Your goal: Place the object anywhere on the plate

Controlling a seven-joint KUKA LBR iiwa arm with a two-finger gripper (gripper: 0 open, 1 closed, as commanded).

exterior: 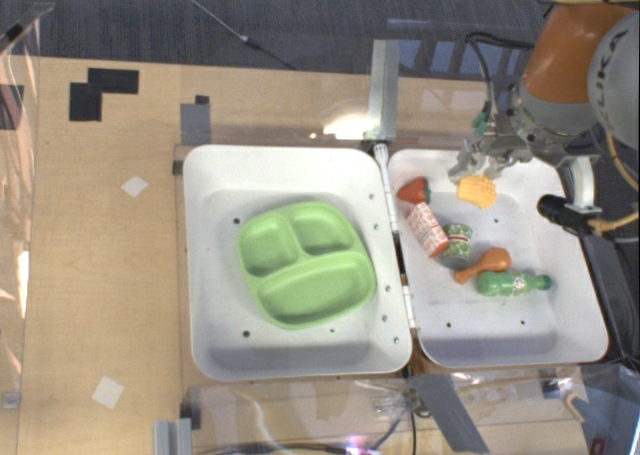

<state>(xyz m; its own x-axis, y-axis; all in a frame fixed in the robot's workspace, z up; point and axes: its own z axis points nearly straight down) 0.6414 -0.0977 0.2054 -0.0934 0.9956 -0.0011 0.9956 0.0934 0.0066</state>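
A green divided plate (pixel 305 265) lies in the left white bin (pixel 215 333). The gripper (pixel 482 161) hangs over the far part of the right bin (pixel 570 338), with the orange-banded arm behind it at the upper right. Directly in front of the gripper sits a yellow-orange waffle-like piece (pixel 477 192); whether the gripper touches it or holds it is unclear. The plate has nothing on it.
The right bin also holds a red strawberry-like toy (pixel 412 189), a red and white can (pixel 427 229), a small green and white can (pixel 458 241), an orange drumstick (pixel 483 263) and a green bottle (pixel 512 284). A metal divider (pixel 390 233) separates the bins.
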